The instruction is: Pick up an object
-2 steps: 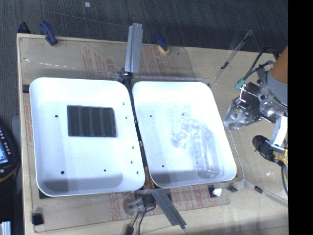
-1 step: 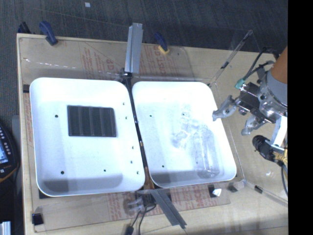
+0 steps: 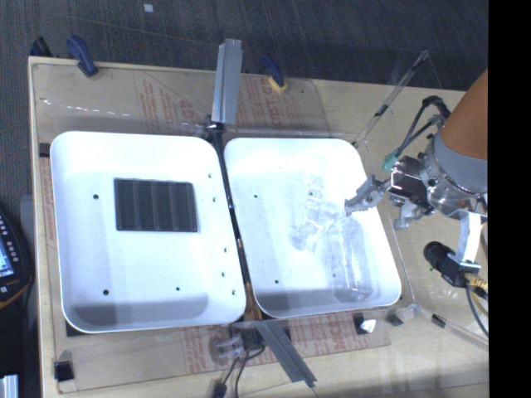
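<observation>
Clear plastic objects [image 3: 332, 230] crowd the right bin's [image 3: 274, 297] right side, the arm's fingers [image 3: 365, 196] at its right rim, state unclear.

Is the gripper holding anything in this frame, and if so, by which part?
Nothing shows between its fingers. The gripper sits at the right bin's right edge, above the clear plastic items lying inside.

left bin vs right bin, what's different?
The left bin holds a flat dark ribbed panel; the right bin holds clear, glassy items that are hard to make out. The gripper sits at the right bin's far edge, away from the left bin. Both are shallow, white and side by side.
</observation>
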`<state>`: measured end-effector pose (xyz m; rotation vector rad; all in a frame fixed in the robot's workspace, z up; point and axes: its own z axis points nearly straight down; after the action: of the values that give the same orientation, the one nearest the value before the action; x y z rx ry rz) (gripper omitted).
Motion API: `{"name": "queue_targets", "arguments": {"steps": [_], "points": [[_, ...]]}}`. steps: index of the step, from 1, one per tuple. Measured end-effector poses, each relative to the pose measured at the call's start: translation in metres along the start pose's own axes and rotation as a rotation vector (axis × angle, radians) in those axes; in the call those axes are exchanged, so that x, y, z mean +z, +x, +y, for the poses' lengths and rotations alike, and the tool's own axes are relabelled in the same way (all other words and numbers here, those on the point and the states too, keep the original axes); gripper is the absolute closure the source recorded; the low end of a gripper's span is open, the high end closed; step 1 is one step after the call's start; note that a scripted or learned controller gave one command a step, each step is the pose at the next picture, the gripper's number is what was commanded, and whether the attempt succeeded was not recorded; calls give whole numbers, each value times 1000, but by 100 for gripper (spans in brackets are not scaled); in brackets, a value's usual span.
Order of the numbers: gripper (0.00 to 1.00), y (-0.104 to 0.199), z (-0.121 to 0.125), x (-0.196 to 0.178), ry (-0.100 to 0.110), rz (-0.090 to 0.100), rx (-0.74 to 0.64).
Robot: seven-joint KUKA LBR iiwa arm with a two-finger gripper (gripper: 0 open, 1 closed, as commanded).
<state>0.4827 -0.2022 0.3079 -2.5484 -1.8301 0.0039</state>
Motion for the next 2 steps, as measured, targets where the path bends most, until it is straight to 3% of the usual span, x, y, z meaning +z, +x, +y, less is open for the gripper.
{"name": "queue_targets", "arguments": {"steps": [1, 2], "points": [[0, 0, -5, 0, 0, 0, -95], [0, 0, -1, -30, -3, -1, -123]]}}
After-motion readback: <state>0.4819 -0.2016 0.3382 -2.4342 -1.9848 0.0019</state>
